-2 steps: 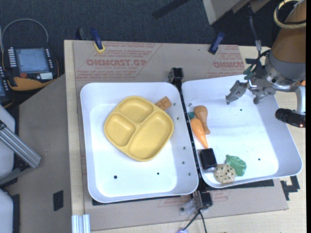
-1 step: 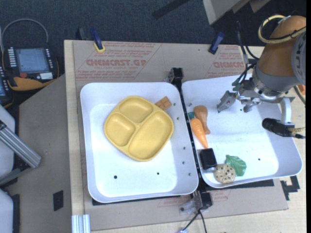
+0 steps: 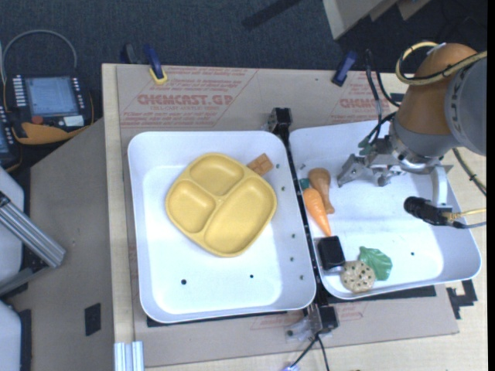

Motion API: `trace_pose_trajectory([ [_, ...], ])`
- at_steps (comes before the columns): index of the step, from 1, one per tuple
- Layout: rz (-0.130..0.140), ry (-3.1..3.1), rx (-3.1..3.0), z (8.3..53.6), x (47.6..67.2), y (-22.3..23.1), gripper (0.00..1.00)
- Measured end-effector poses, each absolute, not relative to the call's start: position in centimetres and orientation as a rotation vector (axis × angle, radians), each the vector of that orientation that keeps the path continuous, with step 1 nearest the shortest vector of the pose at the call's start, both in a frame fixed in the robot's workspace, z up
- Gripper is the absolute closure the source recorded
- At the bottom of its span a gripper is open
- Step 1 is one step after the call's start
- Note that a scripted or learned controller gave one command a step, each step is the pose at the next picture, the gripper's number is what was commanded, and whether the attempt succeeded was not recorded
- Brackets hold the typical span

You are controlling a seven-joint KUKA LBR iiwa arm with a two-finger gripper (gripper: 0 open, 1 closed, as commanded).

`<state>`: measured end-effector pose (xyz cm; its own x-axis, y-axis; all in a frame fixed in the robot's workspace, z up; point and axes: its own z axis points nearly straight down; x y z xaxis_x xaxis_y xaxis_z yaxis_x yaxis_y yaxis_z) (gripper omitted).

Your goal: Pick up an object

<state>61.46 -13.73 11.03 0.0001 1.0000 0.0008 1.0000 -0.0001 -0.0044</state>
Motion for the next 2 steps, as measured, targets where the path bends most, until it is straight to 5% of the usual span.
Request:
trace_pose_trajectory([
  [1,0.0,-2.221,-2.223,12.4,61.5,-13.7,1.0],
  [2,-0.002,-2.223,-2.225,18.4,61.4,-14.4,1.0],
])
